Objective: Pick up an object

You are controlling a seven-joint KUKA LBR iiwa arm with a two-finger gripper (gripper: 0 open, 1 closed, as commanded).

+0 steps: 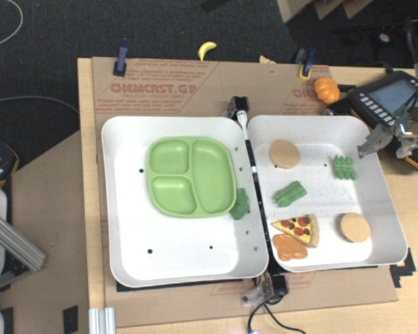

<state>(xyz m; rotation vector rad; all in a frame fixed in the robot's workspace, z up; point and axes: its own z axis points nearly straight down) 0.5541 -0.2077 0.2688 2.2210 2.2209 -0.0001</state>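
**Asker:** So, what sits on the bench?

**Describer:** Two shallow white bins lie side by side on a brown cardboard sheet. The left bin [125, 249] holds a light green divided plate [192, 177] with three compartments. A small dark green toy vegetable [240, 204] touches the plate's lower right corner, close to the wall between the bins.

**Asker:** And the right bin?

**Describer:** The right bin [376, 200] holds toy food, all lying apart except for two pieces. A round tan cookie [285, 154] sits at the upper left. A small green leafy piece [343, 167] lies at the upper right. A longer green vegetable [290, 193] rests near the middle. At the lower left, a pizza slice [297, 228] touches an orange piece [289, 246] just below it. A second tan round [354, 227] sits at the lower right.

**Asker:** Where is the gripper?

**Describer:** The gripper [371, 143] hovers at the right bin's upper right rim, near the leafy piece, touching nothing. I cannot tell how it is set.
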